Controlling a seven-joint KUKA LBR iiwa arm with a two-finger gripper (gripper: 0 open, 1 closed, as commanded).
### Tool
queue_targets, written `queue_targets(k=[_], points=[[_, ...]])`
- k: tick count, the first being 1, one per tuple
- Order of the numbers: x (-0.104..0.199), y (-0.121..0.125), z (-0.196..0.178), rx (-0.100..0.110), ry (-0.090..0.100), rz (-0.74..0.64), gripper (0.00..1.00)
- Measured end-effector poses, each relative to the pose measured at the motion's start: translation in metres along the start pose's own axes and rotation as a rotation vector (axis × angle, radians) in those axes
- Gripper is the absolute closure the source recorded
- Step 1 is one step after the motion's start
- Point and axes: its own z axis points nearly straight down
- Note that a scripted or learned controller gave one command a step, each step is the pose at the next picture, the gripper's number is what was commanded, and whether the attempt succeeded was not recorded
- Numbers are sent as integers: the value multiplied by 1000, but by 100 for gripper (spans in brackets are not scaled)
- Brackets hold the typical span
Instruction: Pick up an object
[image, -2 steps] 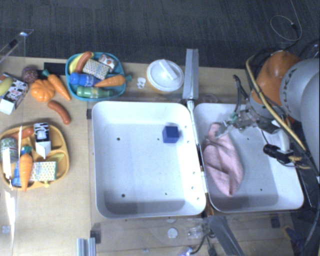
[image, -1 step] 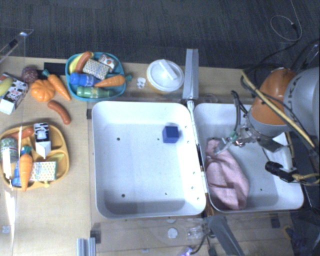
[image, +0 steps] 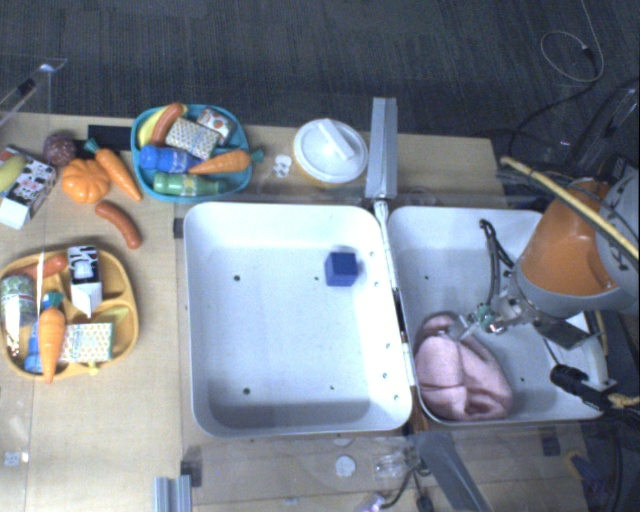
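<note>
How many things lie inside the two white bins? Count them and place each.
2. A blue block lies in the left bin, toward its upper right. A pink cloth lies in the right bin, at its lower left, beside the gripper.

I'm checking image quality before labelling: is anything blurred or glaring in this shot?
Camera view: the small blue cube looks soft-edged in the left white bin; the gripper above the pink cloth is smeared; the bin floors are bright but hold detail.

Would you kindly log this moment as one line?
tool: over right bin, at pink cloth | cloth: front of bin | blue cube: left bin
</note>
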Motion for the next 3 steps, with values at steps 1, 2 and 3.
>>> queue_targets(k=[1, 2, 3], points=[[32, -2, -1, -4, -3, -78, 0], [14, -3, 0, -4, 0, 221, 0], [-3, -18, 0, -4, -1, 244, 0]])
